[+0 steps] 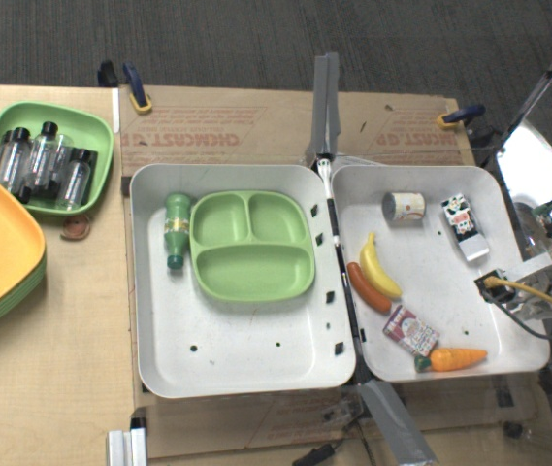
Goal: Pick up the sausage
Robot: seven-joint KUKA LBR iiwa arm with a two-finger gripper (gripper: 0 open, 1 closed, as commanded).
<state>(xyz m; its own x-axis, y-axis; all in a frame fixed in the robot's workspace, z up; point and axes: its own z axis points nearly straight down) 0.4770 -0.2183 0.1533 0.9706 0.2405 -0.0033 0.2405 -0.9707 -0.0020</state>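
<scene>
The sausage (370,288) is a reddish-orange link lying at a slant near the left wall of the right bin (431,178). A yellow banana (380,269) rests against its upper right side. My gripper (531,291) hangs over the right rim of that bin, far to the right of the sausage and apart from it. Most of the gripper is hidden at the view's edge, and nothing is seen held in it.
The right bin also holds a patterned packet (410,331), a carrot (456,359), a small roll (404,207) and a little carton (463,225). In the left bin (237,362) are a green divided plate (252,246) and a green bottle (177,229).
</scene>
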